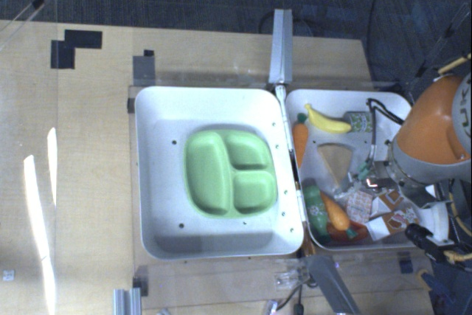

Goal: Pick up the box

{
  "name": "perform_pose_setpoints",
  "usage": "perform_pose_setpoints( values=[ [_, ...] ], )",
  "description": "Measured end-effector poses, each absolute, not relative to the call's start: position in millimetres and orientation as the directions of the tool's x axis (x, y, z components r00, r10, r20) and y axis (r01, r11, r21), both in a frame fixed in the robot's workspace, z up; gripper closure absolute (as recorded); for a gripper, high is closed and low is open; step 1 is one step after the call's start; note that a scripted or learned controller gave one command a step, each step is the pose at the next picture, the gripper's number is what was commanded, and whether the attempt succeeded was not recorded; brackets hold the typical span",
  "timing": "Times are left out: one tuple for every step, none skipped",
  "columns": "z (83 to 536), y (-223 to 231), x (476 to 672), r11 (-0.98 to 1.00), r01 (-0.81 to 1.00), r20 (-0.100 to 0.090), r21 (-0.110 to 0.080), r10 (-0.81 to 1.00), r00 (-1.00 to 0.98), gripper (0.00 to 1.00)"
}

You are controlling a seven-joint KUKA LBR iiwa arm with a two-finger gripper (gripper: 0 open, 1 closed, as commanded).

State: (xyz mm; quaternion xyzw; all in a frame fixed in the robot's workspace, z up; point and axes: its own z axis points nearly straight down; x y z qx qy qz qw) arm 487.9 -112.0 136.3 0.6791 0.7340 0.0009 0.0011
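1. The box, a small patterned carton, lies tilted in the right bin, toward that bin's near right corner, among the clutter there.
2. A second printed carton sits just beside it on the right, partly over a white card at the bin's near edge.
3. The claw hangs just above the box, at the end of the grey arm with its orange band; whether it touches the box, and how it is set, I cannot tell, since the wrist covers it.
4. Left of the box lie an orange carrot-like piece and a green bottle, close together along the bin's near left corner, with something red under them.
5. At the bin's far edge rests a yellow banana; a second orange carrot lies along the left wall.
6. The left bin holds a green divided tray in its middle.
7. Both bins sit on the wooden counter, toward its right edge; black tape marks lie near its far left corner.
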Motion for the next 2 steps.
perform_pose_setpoints(
  values=[
    [89,-154,504.9,0.178,0.984,-0.001,0.010,0.984,-0.178,0.00],
    [102,-152,509.2,0.182,0.983,-0.003,0.020,0.983,-0.182,1.00]
  ],
)
